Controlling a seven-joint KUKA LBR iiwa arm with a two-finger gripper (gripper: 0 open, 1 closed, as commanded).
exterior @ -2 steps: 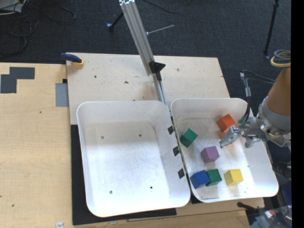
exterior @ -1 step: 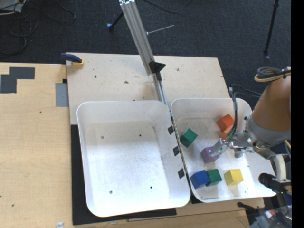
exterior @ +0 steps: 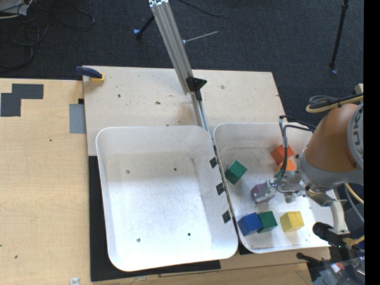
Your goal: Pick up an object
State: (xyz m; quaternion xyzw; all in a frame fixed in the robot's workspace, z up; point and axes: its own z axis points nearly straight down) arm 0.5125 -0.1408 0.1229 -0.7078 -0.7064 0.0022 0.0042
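The right bin [exterior: 261,136] holds several small blocks. A green block [exterior: 236,171] lies near the bin's left wall and an orange block [exterior: 281,154] sits farther back, partly behind the arm. Along the front stand a blue block [exterior: 249,224], a second green block [exterior: 268,220] touching it, and a yellow block [exterior: 291,221]. My gripper [exterior: 262,191] hangs low in the middle of this bin, between the rear green block and the front row. Its grey tip is just above the blue and green pair. No block shows in its grasp.
The left bin [exterior: 119,159] stands beside the right one, with a shared divider carrying black clips [exterior: 219,188]. A slanted aluminium rail [exterior: 177,49] rises behind the bins. The arm's orange band [exterior: 332,141] overhangs the right bin's far right side.
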